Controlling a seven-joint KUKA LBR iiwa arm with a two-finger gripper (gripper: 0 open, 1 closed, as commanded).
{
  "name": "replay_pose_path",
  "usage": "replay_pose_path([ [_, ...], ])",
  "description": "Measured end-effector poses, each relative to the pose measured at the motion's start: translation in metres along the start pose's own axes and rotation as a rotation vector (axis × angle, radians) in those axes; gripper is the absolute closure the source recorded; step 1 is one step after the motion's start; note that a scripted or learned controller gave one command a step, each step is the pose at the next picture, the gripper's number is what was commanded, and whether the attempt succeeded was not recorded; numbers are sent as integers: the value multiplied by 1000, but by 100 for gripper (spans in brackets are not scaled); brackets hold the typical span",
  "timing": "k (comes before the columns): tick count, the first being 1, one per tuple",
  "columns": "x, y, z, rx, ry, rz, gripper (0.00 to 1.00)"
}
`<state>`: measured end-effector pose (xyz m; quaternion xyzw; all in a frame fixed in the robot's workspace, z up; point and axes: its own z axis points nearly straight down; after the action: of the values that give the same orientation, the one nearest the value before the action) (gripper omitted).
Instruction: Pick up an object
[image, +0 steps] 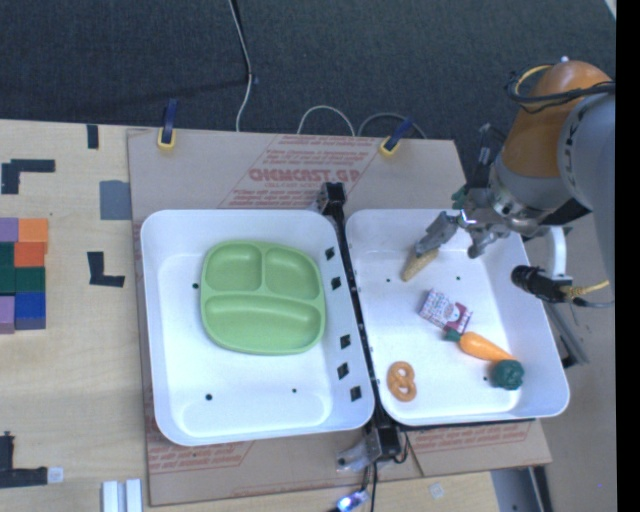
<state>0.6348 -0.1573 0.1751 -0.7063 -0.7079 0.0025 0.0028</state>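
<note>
Across the counter's right-hand white bin (520, 400), the tool (455, 232) hangs with its fingers spread wide near the far wall, and the slim yellow-tan piece (419, 263) lies just beside its left finger, long axis slanting toward that finger.

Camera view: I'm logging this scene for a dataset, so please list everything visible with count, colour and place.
bins: two, white, side by side on the bench
plate: one, green, divided, left bin
banana: one, yellowish, right bin, upper part
packet: one, pink and white, right bin, middle
carrot: one, orange with green top, right bin, lower right
pretzel: one, orange, right bin, lower left
blocks: stack, mixed colours, bench's left edge
arm: one, grey and orange, right side
gripper: one, over the right bin by the banana
</note>
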Motion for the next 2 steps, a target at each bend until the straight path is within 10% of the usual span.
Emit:
replay_pose_path([
  [2,3,-8,91,-7,-2,0,0],
])
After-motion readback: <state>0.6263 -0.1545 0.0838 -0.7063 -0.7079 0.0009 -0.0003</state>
